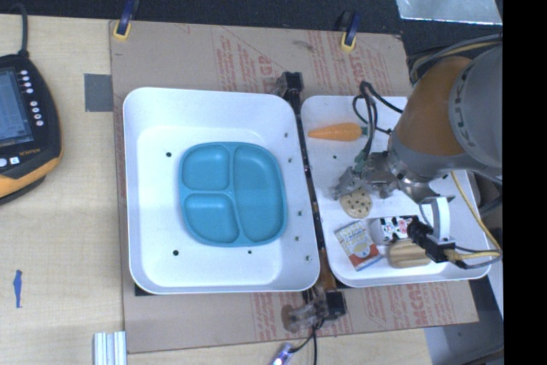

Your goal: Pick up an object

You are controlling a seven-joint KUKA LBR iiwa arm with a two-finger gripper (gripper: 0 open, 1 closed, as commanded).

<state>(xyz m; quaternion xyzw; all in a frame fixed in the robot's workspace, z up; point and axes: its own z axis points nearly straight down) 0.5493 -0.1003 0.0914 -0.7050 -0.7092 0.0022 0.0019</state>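
Your arm [444,120] reached into the right bin [320,111], its hand [361,181] low above the cookie [355,203]; whether it was open, you couldn't tell. The carrot [335,132] lay behind; the blue plate [232,192] sat in the left bin [141,184].

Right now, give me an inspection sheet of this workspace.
Surface: cardboard sheet on a wooden bench, two clamps at its far edge.
Job's things: right bin holds a carrot, a cookie, a small packet, a tan block and a black-and-white piece.
Clutter: left bin holds a blue divided plate.
Grippers: gripper low in the right bin, just above the cookie; nothing seen between its fingers.
Cables: black cable looping at the wrist; yellow cable along the bin's right side.
Surroundings: pendant at left; dark floor beyond.
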